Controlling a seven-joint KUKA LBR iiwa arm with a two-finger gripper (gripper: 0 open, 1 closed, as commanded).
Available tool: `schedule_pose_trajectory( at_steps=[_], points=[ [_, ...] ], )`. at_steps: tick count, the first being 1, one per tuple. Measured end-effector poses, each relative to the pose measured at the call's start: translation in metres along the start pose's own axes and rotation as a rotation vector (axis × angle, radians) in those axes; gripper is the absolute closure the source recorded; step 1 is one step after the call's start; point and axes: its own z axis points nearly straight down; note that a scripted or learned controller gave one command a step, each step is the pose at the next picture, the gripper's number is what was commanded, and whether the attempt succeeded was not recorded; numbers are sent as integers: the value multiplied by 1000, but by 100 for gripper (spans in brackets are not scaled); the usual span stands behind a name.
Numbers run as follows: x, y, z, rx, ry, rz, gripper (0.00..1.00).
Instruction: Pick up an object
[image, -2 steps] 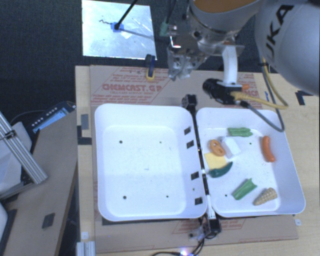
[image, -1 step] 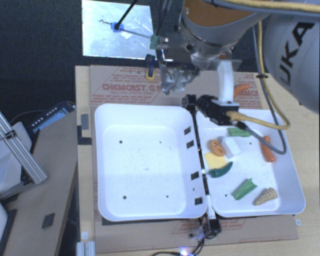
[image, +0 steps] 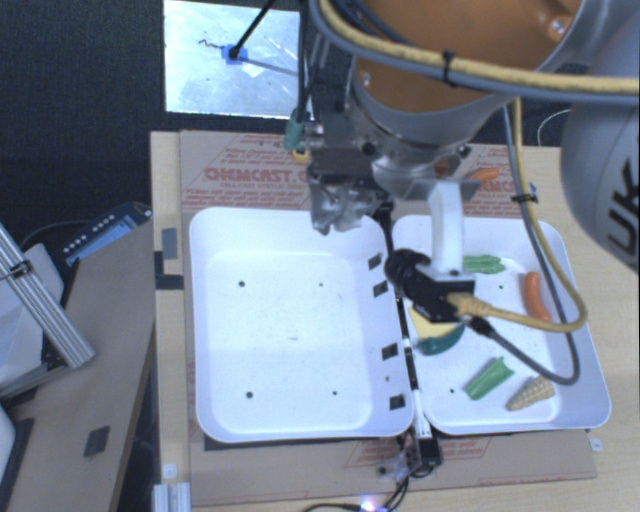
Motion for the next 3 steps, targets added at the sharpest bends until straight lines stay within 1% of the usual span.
schedule_pose_trajectory(
  at_steps=[1,2,3],
  points=[
    [-1,2,-36,-3,0,3,100],
    [12,2,-34,0,-1,3,100],
    [-33,2,-34,1,-3,11,100]
  ],
)
